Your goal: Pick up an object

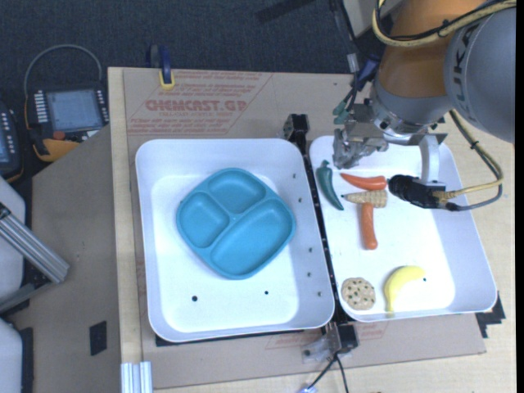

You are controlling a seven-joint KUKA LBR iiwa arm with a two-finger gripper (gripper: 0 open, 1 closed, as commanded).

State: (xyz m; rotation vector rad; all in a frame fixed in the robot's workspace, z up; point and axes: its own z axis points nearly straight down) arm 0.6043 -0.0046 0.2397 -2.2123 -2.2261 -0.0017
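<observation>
Arm: your grey arm with its orange band reached in from the right and hung over the far end of the right bin point(471, 244).
Gripper: you had the gripper point(354, 152) low over the far left corner of that bin, just above the carrot; from this angle I cannot tell whether its fingers were apart or together, and nothing could be seen between them.
Carrot: the orange carrot point(363, 182) lay flat just beneath and beside the gripper.
Green pepper: a dark green pepper point(328, 186) lay along the bin's left wall, near the gripper.
Cone: a waffle cone point(365, 198) lay just below the carrot, touching the sausage.
Sausage: an orange-red sausage point(370, 226) pointed toward the near end of the bin.
Cookie: a round cookie point(358, 293) sat at the near left corner.
Banana: a yellow banana point(403, 283) lay just beside the cookie.
Left bin: your left bin point(164, 301) held a blue divided plate point(236, 221).
</observation>
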